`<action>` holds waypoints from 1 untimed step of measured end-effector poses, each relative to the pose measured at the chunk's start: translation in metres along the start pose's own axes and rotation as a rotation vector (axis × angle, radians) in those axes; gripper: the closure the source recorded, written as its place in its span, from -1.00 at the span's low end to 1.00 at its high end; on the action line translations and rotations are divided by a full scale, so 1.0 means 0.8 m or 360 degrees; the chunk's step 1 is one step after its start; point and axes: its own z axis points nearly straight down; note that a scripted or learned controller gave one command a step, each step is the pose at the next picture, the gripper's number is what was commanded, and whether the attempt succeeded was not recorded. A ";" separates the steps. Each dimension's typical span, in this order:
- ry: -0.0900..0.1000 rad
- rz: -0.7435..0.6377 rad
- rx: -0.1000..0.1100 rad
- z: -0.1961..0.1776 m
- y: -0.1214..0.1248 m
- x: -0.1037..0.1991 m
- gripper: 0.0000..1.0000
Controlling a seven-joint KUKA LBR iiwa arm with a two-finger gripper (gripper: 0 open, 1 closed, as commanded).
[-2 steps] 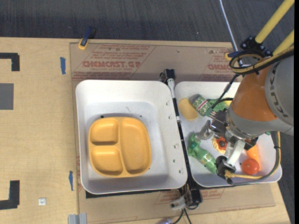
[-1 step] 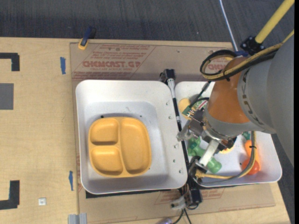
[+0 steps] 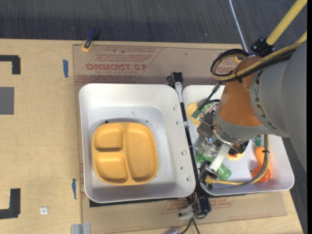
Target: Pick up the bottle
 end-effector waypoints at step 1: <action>-0.0002 -0.0349 0.0004 0.012 -0.026 0.033 1.00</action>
